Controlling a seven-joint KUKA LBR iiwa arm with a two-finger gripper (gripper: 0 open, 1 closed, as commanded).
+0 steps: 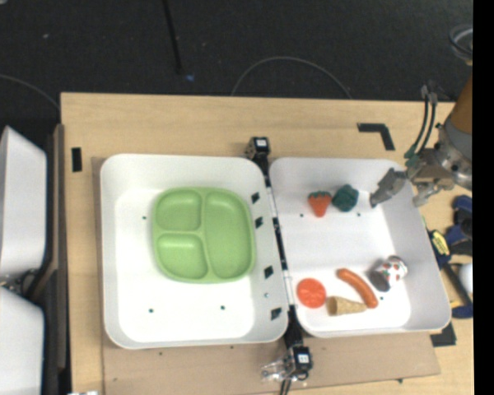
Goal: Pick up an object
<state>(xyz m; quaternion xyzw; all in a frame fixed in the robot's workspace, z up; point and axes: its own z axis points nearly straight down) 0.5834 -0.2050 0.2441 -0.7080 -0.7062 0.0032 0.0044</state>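
Hovering at the right edge of the frame, the gripper [403, 186] is seen open and empty. The approach step is judged; descent onto the nearby teal object [345, 197] is needed next.

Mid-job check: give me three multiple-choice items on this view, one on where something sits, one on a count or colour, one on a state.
1. Where is the green divided plate?
A. In the left bin
B. In the right bin
C. On the bare bench

2. How many compartments does the plate have?
A. Two
B. Three
C. Five

3. What is the state of the gripper?
A. Clamped on the sausage
B. Holding nothing, at the right bin's far right edge
C. Resting on the plate

Answers:
1 A, the plate lies inside the left bin.
2 B, two smaller wells sit beside one long one.
3 B, nothing lies between its fingers, and the sausage lies on the bin floor.
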